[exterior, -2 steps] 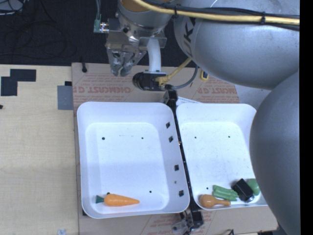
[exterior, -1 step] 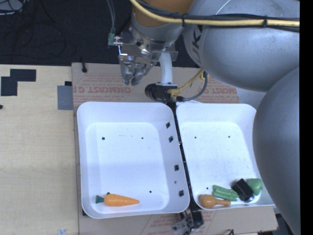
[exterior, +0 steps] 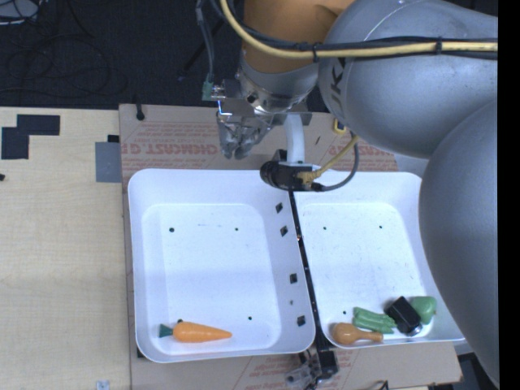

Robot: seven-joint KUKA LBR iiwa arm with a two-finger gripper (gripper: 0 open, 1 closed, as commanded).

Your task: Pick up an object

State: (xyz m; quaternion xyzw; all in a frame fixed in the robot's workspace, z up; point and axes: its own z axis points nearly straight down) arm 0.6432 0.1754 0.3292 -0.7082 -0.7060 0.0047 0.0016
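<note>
Orange plastic carrot: lying in left white bin, near front edge. End effector: raised beyond bins, finger state indiscernible, nothing visibly held. Pick not yet begun.

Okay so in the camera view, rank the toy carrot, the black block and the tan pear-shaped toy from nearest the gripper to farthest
1. toy carrot, front of the left bin, below the gripper, which hangs over the bins' back edge.
2. tan pear-shaped toy, front of the right bin.
3. black block, right bin's front right corner, beside the green pieces.
The last two are nearly too close to call.
</note>
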